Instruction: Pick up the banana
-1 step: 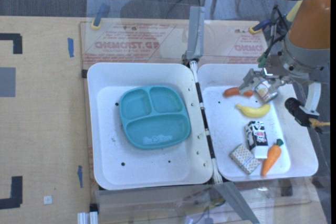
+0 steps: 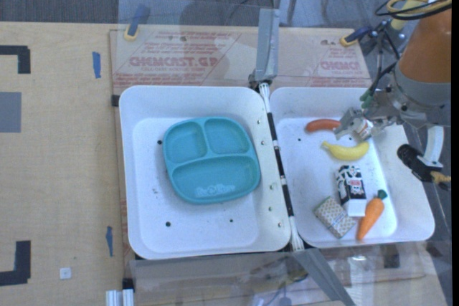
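Note:
A yellow banana (image 2: 345,150) lies in the right bin (image 2: 412,226), in its upper middle, curved like a smile. My gripper (image 2: 358,128) hovers right above the banana's upper right end, reaching in from the right below the orange band of the arm. It looks close to the banana, but I cannot make out whether it touches it.
An orange-red sausage-like piece (image 2: 322,125) lies just left of the gripper. Below the banana sit a black-and-white carton (image 2: 351,186), a carrot (image 2: 370,215) and a speckled block (image 2: 333,216). The left bin (image 2: 136,175) holds a teal divided plate (image 2: 210,159).

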Available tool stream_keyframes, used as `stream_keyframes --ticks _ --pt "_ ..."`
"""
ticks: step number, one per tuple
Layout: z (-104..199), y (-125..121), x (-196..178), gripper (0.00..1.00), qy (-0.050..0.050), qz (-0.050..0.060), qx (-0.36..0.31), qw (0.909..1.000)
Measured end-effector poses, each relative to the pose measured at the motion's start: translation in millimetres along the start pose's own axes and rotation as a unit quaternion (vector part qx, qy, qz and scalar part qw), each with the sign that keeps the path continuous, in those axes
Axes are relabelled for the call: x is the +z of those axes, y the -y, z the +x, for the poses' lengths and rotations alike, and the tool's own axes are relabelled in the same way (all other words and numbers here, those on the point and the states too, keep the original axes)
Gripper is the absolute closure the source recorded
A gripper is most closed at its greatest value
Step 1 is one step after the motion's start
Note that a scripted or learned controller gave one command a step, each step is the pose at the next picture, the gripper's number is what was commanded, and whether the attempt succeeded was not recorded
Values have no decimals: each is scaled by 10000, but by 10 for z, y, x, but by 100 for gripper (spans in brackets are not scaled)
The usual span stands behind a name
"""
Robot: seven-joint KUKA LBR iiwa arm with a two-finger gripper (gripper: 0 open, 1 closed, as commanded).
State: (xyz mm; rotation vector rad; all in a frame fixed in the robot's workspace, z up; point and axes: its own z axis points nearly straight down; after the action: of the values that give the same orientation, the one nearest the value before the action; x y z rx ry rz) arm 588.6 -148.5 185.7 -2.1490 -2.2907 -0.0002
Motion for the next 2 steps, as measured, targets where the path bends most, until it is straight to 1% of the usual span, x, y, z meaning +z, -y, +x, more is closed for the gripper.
stream_keyframes --ticks 1,2 --pt "-140 127 968 0 6 -28 -1443 9895" --pt "-179 120 849 100 22 -61 -1409 9900"
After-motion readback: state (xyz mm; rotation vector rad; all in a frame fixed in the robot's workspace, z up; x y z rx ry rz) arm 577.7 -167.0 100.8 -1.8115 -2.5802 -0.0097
